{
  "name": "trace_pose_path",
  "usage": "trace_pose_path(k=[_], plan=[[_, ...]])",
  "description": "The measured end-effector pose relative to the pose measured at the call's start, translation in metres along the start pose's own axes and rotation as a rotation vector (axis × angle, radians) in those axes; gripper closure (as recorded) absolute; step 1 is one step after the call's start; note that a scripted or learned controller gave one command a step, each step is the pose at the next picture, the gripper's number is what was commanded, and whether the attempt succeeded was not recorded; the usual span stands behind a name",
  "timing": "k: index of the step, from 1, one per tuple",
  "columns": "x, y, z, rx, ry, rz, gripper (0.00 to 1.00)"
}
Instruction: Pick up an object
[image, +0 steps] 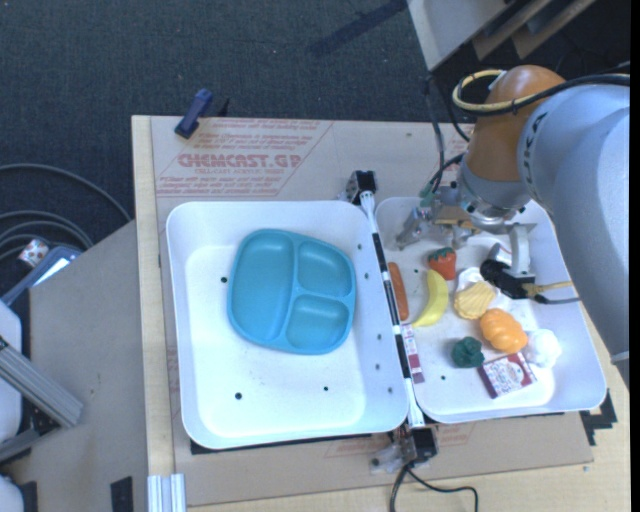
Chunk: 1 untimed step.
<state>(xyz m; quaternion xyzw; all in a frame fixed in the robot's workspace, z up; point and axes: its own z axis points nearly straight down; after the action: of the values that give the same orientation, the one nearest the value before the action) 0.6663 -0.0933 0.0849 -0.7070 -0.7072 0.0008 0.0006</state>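
My gripper (437, 232) hangs over the far end of the right bin (575, 385), open, with nothing between its fingers. Just in front of it lies a red strawberry (443, 263). Along the bin's left wall rests an orange-brown sausage (397, 290), with a yellow banana (433, 299) beside it. Toward the near side come a pale yellow crinkled piece (476, 298), an orange (502, 330), a dark green broccoli piece (466, 351), a red and white packet (505, 375) and a small white object (545, 347).
The left bin (190, 300) holds a blue compartment plate (292, 291). The grey arm (580, 160) comes in from the right above the right bin's far side. A blue clip (193, 113) lies on the board behind the bins.
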Motion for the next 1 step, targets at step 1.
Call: trace_pose_path(k=[1], plan=[[-0.0001, -0.0012, -0.0001, 0.001, 0.000, 0.000, 0.00]])
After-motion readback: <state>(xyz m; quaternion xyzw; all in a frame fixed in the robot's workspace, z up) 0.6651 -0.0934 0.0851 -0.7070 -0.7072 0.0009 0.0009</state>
